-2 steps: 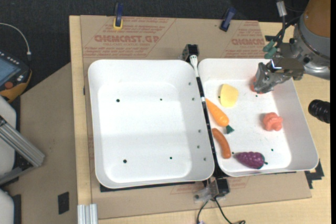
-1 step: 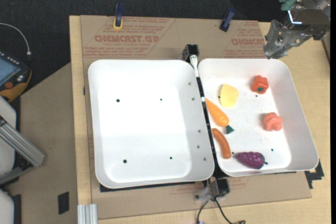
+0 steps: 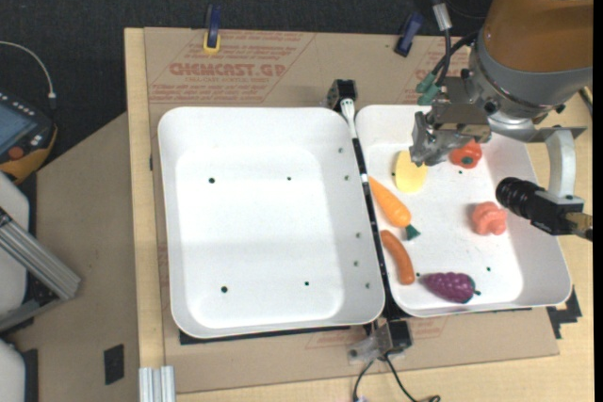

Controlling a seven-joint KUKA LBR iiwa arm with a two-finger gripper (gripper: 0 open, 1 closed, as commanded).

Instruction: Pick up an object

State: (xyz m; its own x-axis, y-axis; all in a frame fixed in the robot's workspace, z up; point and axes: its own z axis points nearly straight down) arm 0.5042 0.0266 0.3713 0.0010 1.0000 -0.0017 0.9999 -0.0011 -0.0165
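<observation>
six toys (image 3: 408, 172) (right bin (image 3: 537, 282))

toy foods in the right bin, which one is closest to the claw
The pale yellow piece, lying right under the claw. The small red piece sits just to its side; the carrot, sausage, pink piece and purple grapes lie farther off.

The left bin (image 3: 254, 221) offers open floor throughout. The right bin (image 3: 528, 282) is crowded: carrot (image 3: 390, 202), sausage (image 3: 399, 256), grapes (image 3: 448, 286), pink piece (image 3: 488, 218) and yellow piece (image 3: 410, 173) leave only narrow gaps between them.
</observation>
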